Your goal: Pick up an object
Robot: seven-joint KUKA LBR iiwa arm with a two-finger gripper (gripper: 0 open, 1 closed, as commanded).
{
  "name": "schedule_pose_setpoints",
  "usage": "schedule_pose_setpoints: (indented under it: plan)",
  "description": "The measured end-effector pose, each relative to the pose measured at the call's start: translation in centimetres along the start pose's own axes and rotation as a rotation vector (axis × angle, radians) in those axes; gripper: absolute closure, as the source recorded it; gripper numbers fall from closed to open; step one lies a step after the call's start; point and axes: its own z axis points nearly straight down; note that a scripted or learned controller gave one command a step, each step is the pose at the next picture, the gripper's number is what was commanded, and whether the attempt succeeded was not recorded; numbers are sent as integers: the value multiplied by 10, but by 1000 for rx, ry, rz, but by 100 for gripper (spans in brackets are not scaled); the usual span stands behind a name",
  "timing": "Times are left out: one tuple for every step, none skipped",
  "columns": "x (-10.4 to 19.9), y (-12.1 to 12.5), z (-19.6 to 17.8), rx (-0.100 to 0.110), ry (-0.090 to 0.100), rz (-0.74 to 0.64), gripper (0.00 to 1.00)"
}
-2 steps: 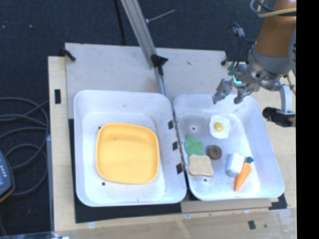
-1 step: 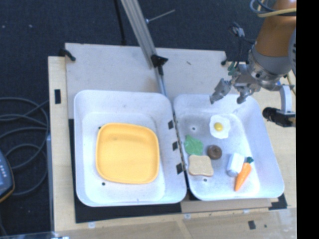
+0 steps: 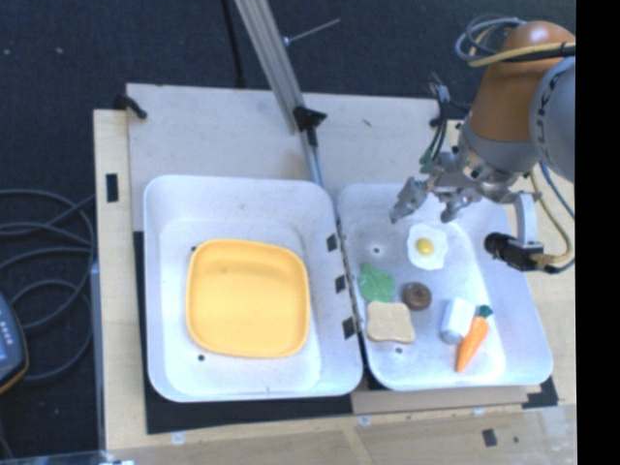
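Yellow plate (image 3: 248,297), orange carrot (image 3: 471,343).

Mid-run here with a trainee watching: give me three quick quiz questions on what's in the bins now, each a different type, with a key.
1. True or false: the yellow plate lies in the left bin.
2. Which item lies nearest the pincer? A carrot B fried egg C bread slice
3. Fill in: the chocolate doughnut lies between the green leaf and the white ____.

Key: 1 true; 2 B; 3 cylinder.
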Motion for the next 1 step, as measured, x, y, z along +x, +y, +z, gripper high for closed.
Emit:
schedule_pose_setpoints:
  plan:
    - [6, -4, 46, -1, 0, 1, 0]
